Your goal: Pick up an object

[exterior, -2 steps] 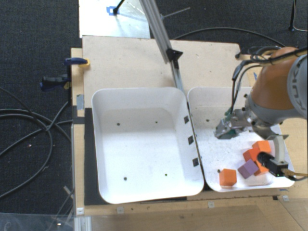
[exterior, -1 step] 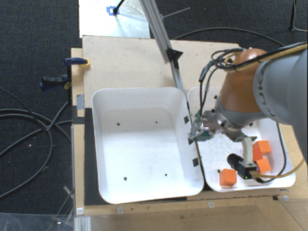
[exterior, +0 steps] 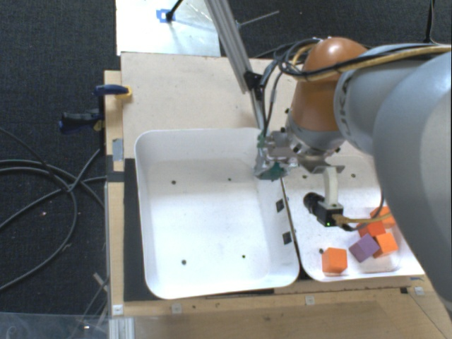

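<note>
Surroundings: dark carpet lies around a pale wooden desk (exterior: 176, 90), with black cables (exterior: 42, 182) on the carpet beyond the left bin's outer side and a blue clamp (exterior: 95, 108) on the desk edge past that bin's far left corner.
Left bin: a shallow white bin (exterior: 212, 217) with a few small dark dots on its floor and two small dark tags on its right wall.
Right bin: a second white bin (exterior: 353, 270) touches the left bin along its right wall; the arm covers much of it.
Blocks: an orange block (exterior: 335, 260) sits in the right bin, just past the left bin's near right corner. A purple block (exterior: 365, 248) lies farther from the left bin than that one, touching another orange block (exterior: 386, 243), and a further orange block (exterior: 376, 227) lies just behind those two.
Arm: the grey arm (exterior: 395, 111) with its orange band (exterior: 325, 83) hangs over the right bin and leans toward the left bin's far right corner.
Pincer: the pincer (exterior: 270, 168) sits low over the wall shared by the two bins, near the left bin's far right corner. A small teal bit shows at its tip. Whether its fingers are parted or closed cannot be told, and no block is seen between them.
Pole: a slim grey pole (exterior: 229, 34) slants down toward the left bin's far right corner.
</note>
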### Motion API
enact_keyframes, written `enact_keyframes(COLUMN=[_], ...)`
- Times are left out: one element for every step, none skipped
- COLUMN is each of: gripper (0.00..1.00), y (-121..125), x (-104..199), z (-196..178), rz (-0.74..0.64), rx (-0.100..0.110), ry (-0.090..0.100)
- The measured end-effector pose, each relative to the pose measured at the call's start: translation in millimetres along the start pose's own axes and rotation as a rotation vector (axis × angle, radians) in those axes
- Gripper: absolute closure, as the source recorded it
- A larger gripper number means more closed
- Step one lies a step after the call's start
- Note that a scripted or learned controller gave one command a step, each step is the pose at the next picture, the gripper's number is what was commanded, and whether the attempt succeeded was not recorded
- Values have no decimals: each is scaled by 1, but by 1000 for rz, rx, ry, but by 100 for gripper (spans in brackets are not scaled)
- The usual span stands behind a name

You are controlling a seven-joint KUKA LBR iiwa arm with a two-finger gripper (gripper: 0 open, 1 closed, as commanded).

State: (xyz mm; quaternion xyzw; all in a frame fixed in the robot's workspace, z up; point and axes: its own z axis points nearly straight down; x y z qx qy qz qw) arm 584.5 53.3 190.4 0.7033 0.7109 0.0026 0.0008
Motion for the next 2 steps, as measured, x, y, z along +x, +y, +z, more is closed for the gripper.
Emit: enact_keyframes(gripper=[100,100], y=[30,-34], x=[-62,-2], z=[0,1], rz=[13,1], rx=[2,10], ry=[-5,1])
